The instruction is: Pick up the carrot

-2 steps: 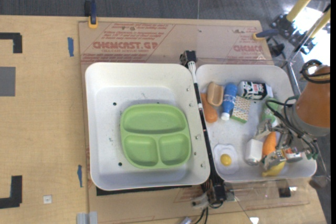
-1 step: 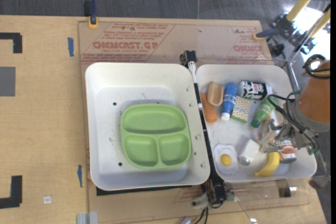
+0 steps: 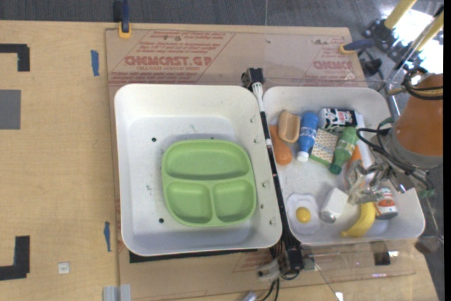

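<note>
Fingers on the gripper (image 3: pixel 365 183) are lost in a tangle of metal and cable, so I cannot tell whether they are spread or closed, and nothing can be seen held between them.

Going by size, the left bin (image 3: pixel 134 151) comes first, carrying a green divided plate (image 3: pixel 208 180) with one long compartment at the far side and two smaller ones at the near side. The right bin (image 3: pixel 331 92) sits just beside it, their rims touching along the middle. The arm (image 3: pixel 423 127) comes in over the right bin's right edge, its orange band showing, with the gripper low over the bin's right half, just above a banana (image 3: pixel 361 220).

The carrot (image 3: pixel 280 150) lies in the right bin, close against its left wall and well apart from the gripper. It is plain, smooth orange. Its long axis runs roughly from the far side toward the near side, parallel to that wall. Its near end is rounded; its far end is tucked under a tan bun-like piece (image 3: pixel 287 125), so which end is the tip cannot be told.

A blue bottle (image 3: pixel 307 134) lies just right of the carrot. Further right are a green bottle (image 3: pixel 344 148) and a black-and-white carton (image 3: pixel 338 116). A fried egg toy (image 3: pixel 303 211) and a small white block (image 3: pixel 333 204) lie by the near wall.
</note>
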Robot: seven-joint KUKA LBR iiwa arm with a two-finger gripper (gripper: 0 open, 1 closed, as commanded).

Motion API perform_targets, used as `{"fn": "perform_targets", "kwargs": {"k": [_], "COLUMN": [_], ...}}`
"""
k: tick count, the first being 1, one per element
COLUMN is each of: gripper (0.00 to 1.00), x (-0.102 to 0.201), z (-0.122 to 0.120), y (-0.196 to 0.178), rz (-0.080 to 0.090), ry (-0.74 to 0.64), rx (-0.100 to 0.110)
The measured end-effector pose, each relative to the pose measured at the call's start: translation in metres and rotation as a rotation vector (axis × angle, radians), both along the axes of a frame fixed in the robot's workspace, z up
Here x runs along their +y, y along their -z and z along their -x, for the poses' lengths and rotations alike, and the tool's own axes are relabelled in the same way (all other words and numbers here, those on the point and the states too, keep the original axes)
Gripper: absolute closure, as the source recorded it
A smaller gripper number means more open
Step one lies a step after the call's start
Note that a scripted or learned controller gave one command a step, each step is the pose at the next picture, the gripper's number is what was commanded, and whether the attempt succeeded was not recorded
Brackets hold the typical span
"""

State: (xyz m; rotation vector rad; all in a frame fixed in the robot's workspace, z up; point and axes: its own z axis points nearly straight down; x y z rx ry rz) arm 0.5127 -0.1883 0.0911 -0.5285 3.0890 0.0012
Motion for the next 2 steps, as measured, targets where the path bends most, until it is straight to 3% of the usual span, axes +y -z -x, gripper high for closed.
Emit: {"fn": "perform_targets", "kwargs": {"k": [1, 2], "gripper": [0.0, 0.0], "x": [0.0, -0.035], "z": [0.0, -0.062], "y": [0.0, 0.001], "rz": [0.0, -0.002], "ry": [0.0, 0.477], "rx": [-0.001, -0.011]}}
